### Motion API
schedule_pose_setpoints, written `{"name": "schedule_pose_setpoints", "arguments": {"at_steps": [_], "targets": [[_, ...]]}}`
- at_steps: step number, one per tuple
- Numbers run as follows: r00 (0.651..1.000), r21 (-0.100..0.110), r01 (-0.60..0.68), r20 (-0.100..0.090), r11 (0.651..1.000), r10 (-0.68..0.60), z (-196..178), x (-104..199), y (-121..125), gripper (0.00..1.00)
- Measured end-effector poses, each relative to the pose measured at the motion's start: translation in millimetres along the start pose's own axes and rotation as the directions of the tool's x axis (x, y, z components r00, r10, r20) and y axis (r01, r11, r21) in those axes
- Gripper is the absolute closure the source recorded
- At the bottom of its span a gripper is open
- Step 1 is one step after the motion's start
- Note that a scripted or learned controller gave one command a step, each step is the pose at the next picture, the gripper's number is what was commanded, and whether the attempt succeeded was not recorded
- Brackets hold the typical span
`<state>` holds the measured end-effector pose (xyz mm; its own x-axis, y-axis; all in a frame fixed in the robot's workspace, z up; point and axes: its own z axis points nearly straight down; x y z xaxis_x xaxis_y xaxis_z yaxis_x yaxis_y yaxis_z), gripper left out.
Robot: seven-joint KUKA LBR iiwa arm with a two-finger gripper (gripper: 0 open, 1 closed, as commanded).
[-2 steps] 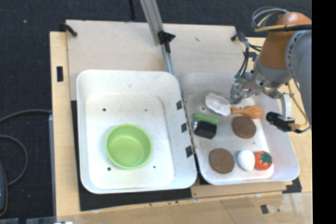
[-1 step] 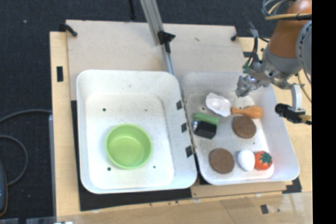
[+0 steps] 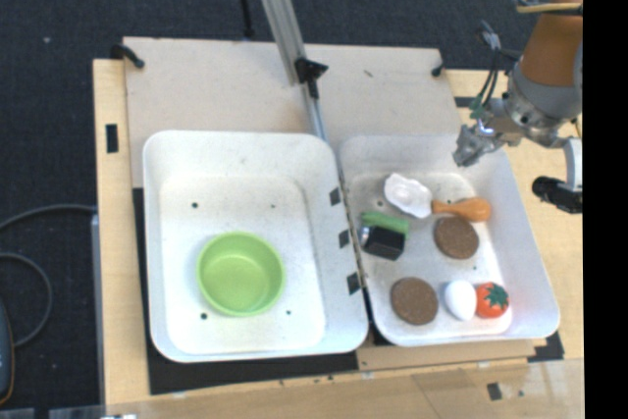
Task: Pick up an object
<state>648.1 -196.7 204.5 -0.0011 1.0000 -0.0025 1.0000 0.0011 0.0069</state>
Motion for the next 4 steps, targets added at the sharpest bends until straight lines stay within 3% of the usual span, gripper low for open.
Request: {"name": "schedule_pose_setpoints", "arguments": {"at_steps": [2, 4], "targets": [[1.0, 0.007, 0.004, -0.003, 1.0, -0.004, 1, 88, -25, 1.0], [1.0, 0.007, 0.006, -0.004, 1.0, -0.006, -26, 175, -49, 1.0]]}}
